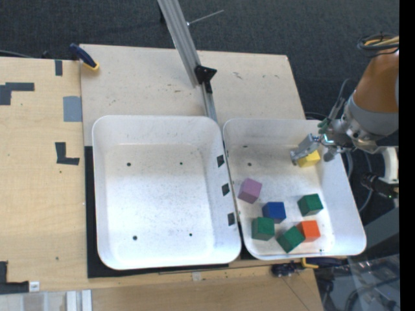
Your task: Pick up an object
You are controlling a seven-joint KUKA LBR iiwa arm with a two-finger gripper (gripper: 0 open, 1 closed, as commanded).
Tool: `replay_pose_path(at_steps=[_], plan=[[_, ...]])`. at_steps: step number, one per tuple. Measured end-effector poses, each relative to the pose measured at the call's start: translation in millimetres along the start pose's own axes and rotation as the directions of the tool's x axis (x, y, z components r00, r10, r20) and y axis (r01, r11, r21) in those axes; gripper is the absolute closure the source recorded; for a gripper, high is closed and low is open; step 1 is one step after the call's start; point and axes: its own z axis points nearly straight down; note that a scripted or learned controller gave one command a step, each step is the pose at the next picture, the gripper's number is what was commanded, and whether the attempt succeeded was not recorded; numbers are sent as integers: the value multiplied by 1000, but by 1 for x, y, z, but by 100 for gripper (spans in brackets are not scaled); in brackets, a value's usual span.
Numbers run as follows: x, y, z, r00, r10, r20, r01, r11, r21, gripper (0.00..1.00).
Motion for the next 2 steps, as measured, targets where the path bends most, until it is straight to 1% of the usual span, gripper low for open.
replay_pose_path(at_steps=[1,2], plan=[[0,1,-3,1000,-2,1,2,1000,-5,0],[-7,-2,58,1000,0,1,0,1000,1,0]])
